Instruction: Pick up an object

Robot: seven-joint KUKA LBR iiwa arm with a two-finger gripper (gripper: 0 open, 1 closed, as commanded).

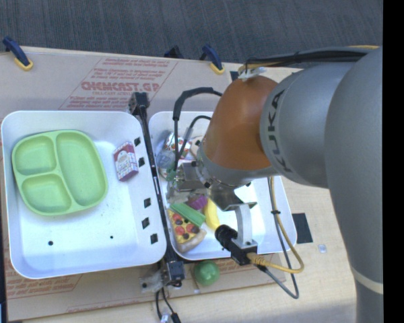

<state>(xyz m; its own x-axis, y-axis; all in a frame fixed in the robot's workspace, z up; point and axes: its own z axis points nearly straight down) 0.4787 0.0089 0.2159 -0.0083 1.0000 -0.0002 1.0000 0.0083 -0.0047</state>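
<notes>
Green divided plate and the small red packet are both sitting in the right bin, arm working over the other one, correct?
Not quite. The camera view shows the green divided plate and the small red packet in the left bin; the arm works over the right bin.

Left bin: open floor below green tray; right bin crowded, arm overhead.

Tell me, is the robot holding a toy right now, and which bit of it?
Cannot tell: the arm hides its own gripper above the toys in the right bin.
</notes>
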